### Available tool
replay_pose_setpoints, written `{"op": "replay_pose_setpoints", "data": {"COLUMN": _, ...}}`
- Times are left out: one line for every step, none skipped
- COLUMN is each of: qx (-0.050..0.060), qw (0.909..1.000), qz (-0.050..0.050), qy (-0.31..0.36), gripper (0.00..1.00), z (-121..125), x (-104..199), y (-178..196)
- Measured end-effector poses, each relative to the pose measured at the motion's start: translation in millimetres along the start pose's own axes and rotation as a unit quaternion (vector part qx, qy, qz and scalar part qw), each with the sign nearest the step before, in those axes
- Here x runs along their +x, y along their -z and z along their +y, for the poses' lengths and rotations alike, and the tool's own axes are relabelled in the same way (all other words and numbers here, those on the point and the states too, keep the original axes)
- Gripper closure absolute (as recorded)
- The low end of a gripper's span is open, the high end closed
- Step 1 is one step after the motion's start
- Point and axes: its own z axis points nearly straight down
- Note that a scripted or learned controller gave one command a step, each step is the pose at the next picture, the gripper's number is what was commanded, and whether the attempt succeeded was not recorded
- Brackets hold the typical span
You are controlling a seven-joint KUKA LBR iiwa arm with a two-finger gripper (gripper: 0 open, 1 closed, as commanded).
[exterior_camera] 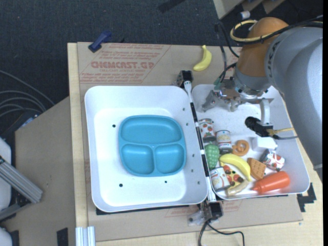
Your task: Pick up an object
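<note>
The gripper [224, 97] hangs at the far end of the right bin [294, 152]; whether it is wide or narrow I cannot tell. Near it lies a heap of toy food, and the banana [236, 164] and carrot [270, 183] look light, stiff and slick, best pinched across their narrow middles

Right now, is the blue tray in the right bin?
No, the blue tray lies in the left bin; the toy food fills the right bin.
</note>
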Motion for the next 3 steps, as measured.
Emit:
{"op": "replay_pose_setpoints", "data": {"qx": -0.001, "qw": 1.0, "qz": 0.0, "qy": 0.0, "gripper": 1.0, "z": 0.6, "x": 0.0, "y": 10.7}}
{"op": "replay_pose_setpoints", "data": {"qx": -0.001, "qw": 1.0, "qz": 0.0, "qy": 0.0, "gripper": 0.0, "z": 0.5, "x": 0.0, "y": 10.4}}
{"op": "replay_pose_setpoints", "data": {"qx": -0.001, "qw": 1.0, "qz": 0.0, "qy": 0.0, "gripper": 1.0, "z": 1.0, "x": 0.2, "y": 20.8}}
